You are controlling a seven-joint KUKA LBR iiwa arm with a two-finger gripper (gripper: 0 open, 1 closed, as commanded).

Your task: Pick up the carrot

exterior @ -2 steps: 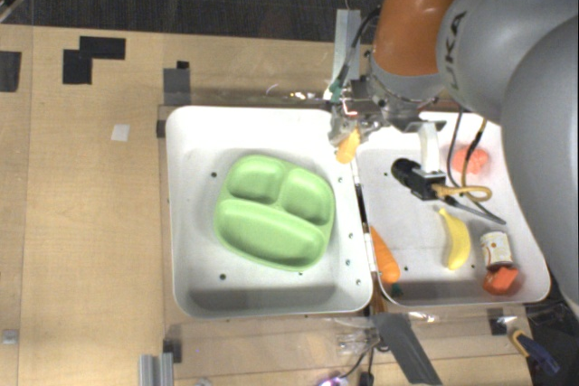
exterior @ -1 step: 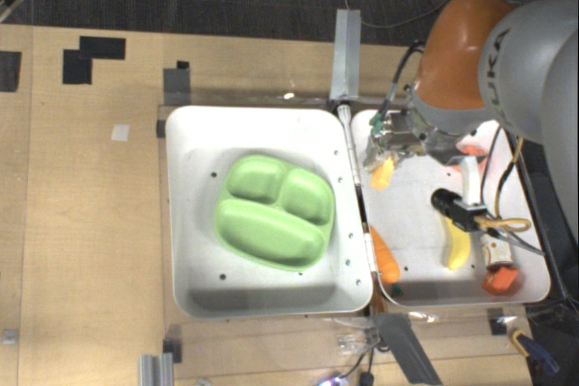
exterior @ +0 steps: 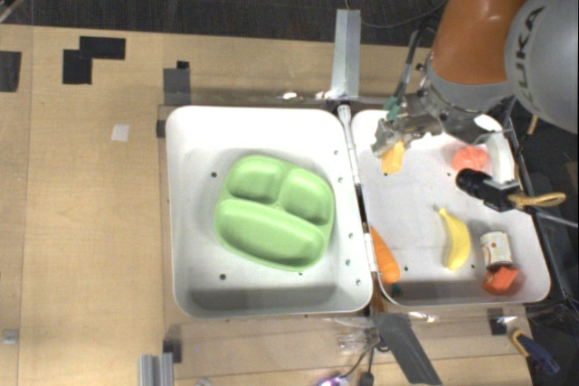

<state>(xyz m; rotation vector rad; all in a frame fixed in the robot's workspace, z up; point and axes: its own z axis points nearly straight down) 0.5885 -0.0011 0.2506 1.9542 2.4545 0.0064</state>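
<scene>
Carrot: the carrot (exterior: 385, 259) lies in the right bin (exterior: 425, 203). It is pressed up against the left wall, down near the front corner.

Gripper: the gripper (exterior: 393, 140) is at the far left corner of the same bin, well apart from the carrot. I cannot tell if it is open or closed.

Right under the gripper: a small yellow-orange piece (exterior: 393, 161) sits at its tip. I cannot tell if the gripper holds it or if it just lies there.

Other things close by: a banana (exterior: 455, 241) lies in the middle of the right bin. A little jar (exterior: 494, 247) and a red-orange lump (exterior: 500, 279) sit near the front right corner. A green plate (exterior: 271, 211) lies in the left bin (exterior: 194, 158).

Worry one: the gripper may grab the yellow-orange piece, because it is right there and its colour is a bit like a carrot's.

Worry two: the carrot hugs the wall, so there may be no room on that side. The gripper could bump the wall or the rim.

Worry three: the carrot is round and smooth. If it is pinched off-centre it could roll away or slip out on the way up.

Best guess: the gripper must first come all the way along the wall to the front.
</scene>
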